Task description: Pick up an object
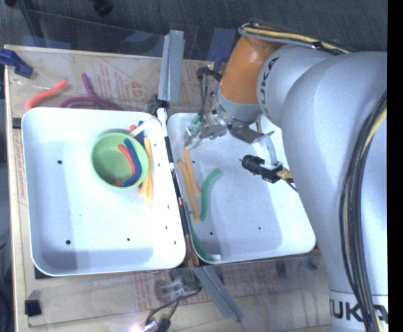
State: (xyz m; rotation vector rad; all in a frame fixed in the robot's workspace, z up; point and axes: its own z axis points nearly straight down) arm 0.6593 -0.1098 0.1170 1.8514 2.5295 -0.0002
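Grey KUKA arm [326, 151] over the right shallow white bin [284, 234]
"KUKA" lettering [357, 312] reads on its base; jaws' state cannot be told.

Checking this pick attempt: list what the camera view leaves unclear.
- Hand: small and blurred under the wrist in the camera view; any hold unreadable.
- Green bowl: coloured strips overlap; count unclear.
- Right bin: right side hidden by the arm.

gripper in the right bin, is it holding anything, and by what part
Cannot be told: the gripper sits low at the right bin's back left corner, its tip too blurred to show anything held.
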